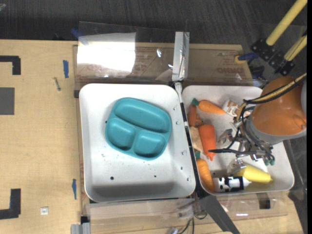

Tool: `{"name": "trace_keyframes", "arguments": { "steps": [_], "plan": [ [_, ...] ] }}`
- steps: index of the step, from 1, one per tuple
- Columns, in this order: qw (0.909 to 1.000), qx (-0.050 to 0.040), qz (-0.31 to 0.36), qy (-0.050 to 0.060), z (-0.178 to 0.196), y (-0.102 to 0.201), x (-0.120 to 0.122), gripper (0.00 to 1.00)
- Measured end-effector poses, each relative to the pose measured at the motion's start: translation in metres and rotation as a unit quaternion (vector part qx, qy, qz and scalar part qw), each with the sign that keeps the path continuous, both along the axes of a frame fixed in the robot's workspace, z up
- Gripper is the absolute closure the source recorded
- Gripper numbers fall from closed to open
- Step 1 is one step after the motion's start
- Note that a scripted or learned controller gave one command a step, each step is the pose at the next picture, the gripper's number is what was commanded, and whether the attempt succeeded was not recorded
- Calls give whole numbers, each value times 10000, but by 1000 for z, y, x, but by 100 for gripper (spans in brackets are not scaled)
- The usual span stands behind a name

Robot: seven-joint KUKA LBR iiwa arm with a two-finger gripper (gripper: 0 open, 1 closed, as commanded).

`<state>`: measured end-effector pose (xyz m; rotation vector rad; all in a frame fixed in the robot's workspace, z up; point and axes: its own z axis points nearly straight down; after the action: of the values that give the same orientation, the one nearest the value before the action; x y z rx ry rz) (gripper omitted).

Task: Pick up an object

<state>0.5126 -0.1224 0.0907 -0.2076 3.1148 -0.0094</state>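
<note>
**Operator:** Since the task only asks for one object, I'd go for whatever sits most apart in the right bin (287, 182). From my screen the yellow piece (254, 175) near the front edge looks the easiest, though the small black-and-white bottle (230, 183) lies just beside it on its left.

**Observer:** What about the carrots?

**Operator:** The carrot (206, 139) in the middle lies lengthwise along the bin's left side, with another carrot (212, 107) near the back and an orange piece (204, 173) at the front against the divider. They crowd each other, so I judge a pinch there risks nudging a neighbour or scraping the wall. I'd come straight down on the yellow piece across its short width.

**Observer:** Where is the arm now?

**Operator:** It reaches in from the right, its orange band (278, 110) hanging over the right bin's back corner. The gripper (246, 152) hangs low in the bin, between the middle carrot and the yellow piece, amid cables. Whether its jaws are open or closed I cannot tell; the wrist hides them.

**Observer:** And the left bin?

**Operator:** It bears a teal divided tray (138, 127), well apart from the gripper.
</note>
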Motion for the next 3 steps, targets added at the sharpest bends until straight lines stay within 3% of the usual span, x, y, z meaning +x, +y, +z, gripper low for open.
{"name": "trace_keyframes", "arguments": {
  "steps": [1, 3],
  "plan": [
    [9979, -38, 647, 8, 0, 19, 8, 0],
    [9998, 17, 167, 42, -1, 20, 28, 0]
  ]
}}
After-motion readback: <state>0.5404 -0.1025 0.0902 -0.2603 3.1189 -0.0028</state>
